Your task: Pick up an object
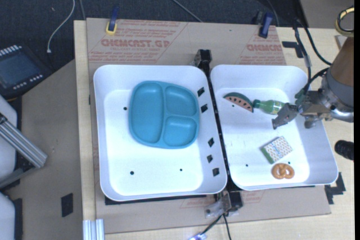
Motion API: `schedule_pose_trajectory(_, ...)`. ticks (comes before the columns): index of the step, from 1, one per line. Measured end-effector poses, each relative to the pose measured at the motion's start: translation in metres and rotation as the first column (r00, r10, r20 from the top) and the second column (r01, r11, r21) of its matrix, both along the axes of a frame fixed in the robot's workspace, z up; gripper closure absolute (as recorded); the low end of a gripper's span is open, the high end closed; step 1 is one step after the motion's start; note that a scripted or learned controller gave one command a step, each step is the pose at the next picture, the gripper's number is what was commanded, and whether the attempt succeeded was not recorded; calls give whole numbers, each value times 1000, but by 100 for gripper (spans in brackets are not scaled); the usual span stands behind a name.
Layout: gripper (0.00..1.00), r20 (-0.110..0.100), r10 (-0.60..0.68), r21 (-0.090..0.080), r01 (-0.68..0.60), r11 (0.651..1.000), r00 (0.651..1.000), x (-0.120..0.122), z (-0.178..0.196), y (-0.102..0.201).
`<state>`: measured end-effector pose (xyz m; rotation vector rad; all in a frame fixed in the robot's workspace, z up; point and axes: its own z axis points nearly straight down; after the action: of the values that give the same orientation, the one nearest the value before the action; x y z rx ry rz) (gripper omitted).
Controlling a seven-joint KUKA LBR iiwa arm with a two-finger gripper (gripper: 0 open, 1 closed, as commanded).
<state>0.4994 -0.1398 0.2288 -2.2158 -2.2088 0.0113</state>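
Leftmost, one white bin [112,166] holds a single blue divided plate [165,114]. Beside it, the second white bin [247,174] carries four small things: one watermelon slice [239,102] at its ten o'clock, one green bottle [269,104] touching that slice's right end, one patterned packet [277,149] and one pretzel [282,171] toward five o'clock. The gripper [293,114] hangs just right of the bottle, at the packet's one o'clock, fingers spread with nothing between them.
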Motion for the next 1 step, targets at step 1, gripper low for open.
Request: schedule_pose_trajectory(1, 0, 13, 4, -2, -4, 1000, 1000, 3, 6, 0)
